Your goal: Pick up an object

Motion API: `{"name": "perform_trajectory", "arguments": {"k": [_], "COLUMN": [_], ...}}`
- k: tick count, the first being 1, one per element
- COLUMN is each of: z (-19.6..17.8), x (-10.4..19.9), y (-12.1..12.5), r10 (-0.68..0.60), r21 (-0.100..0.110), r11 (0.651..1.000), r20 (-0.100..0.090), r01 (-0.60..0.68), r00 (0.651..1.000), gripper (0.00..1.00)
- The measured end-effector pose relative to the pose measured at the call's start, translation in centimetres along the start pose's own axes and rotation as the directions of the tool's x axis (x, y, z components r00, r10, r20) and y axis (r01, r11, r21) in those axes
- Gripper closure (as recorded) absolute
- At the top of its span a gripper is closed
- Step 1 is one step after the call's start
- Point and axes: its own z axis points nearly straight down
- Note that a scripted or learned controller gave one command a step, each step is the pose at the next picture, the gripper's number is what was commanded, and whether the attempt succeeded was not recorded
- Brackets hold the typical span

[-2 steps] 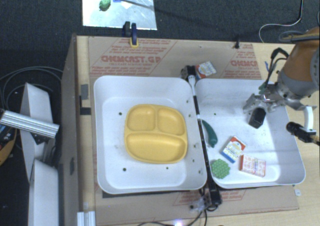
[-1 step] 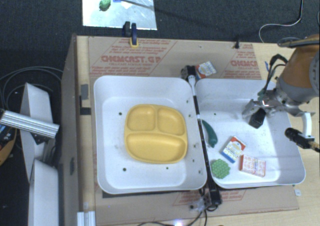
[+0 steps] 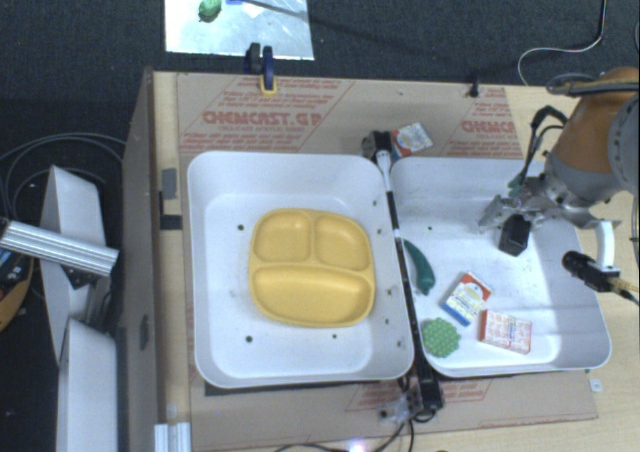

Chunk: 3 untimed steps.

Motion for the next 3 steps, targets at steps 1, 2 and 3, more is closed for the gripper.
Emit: {"name": "perform_trajectory", "arguments": {"k": [1, 2, 3], "z": [-3.2, -2.6, -0.4], "x": [0.0, 0.0, 0.0], "y": [0.1, -1.3, -1.3], "r10": [0.000, 0.002, 0.002], "r21": [-0.001, 0.001, 0.002], "r11": [1.000, 1.000, 1.000], "r20": [0.000, 0.000, 0.000], "r01": [0.000, -0.002, -0.002], "r00": [1.000, 1.000, 1.000], "gripper": [0.00, 0.00, 0.00]}}
